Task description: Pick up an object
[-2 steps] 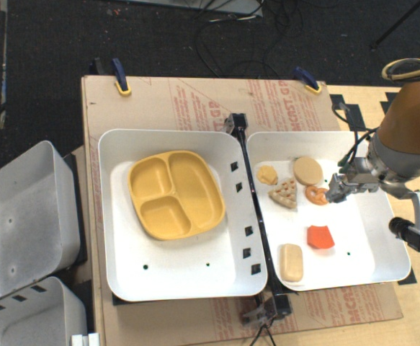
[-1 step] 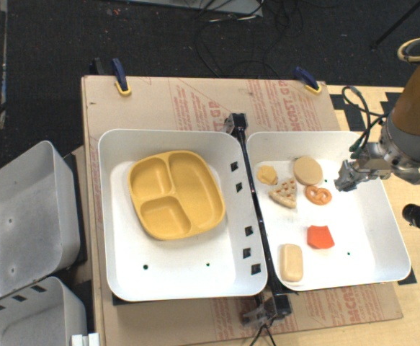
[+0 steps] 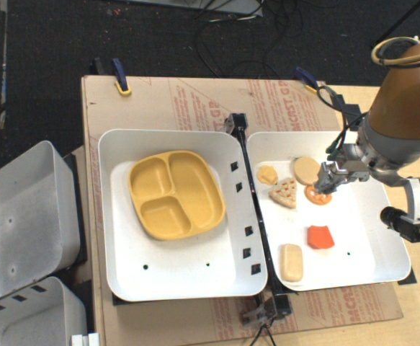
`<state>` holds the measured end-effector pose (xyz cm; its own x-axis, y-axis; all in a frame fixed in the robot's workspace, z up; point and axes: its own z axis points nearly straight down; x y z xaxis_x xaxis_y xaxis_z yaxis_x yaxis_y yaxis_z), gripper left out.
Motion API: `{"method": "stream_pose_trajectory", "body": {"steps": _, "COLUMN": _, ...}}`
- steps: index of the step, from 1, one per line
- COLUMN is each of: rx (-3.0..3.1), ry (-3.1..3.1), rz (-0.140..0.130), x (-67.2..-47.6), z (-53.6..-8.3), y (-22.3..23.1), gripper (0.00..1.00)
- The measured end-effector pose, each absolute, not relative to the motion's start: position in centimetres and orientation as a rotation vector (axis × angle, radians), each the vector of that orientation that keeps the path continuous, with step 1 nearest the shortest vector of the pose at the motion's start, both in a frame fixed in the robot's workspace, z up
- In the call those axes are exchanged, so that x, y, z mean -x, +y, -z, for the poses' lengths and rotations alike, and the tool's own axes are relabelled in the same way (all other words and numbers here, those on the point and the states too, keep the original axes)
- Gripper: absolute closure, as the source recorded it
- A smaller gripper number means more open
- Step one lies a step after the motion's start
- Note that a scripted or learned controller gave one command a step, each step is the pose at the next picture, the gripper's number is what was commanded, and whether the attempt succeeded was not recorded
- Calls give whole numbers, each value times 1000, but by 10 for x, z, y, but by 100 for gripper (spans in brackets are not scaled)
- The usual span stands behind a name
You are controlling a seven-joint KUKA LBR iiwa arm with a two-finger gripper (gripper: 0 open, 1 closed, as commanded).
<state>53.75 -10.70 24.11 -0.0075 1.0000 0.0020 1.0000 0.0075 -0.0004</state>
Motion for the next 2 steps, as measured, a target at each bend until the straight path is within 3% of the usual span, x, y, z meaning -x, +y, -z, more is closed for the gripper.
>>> {"method": "stream_pose_trajectory", "body": {"steps": 2, "rx": 2210, "ry": -2231, "rz": 3, "x": -536, "z": -235, "y": 7, "gripper": 100}}
